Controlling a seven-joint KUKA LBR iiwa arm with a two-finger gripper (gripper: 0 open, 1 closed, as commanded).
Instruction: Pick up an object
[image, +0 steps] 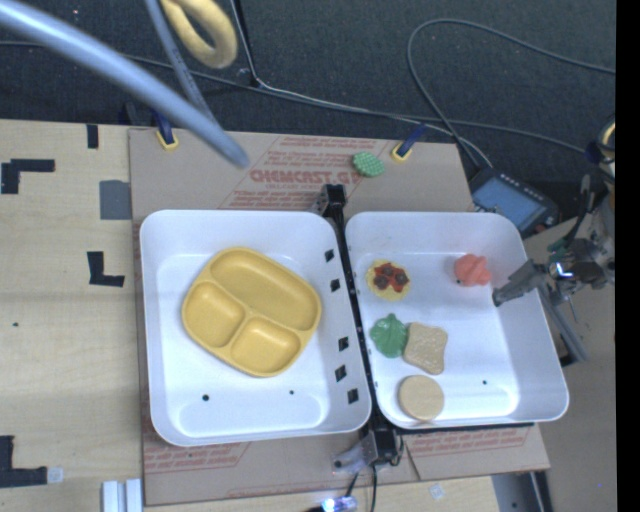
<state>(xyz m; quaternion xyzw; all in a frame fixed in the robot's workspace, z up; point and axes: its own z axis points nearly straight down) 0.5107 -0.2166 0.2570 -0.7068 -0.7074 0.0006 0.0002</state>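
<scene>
Gripper (505, 292), partly cut off at the right edge; finger state indiscernible. It sits beside the pink object (471, 269) in the right bin (530, 390). Left bin (165, 400) holds a yellow tray (250, 310).

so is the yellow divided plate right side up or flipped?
Right side up: the yellow divided plate shows its three open compartments facing the camera, in the left bin.

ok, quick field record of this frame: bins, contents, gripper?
left bin: yellow tray, three compartments
right bin: pink piece, pizza toy, green piece, toast, round cracker
touching: green piece and toast
outside bins: green item on cardboard
gripper: at right bin's right rim, beside pink piece, holding nothing visible
</scene>
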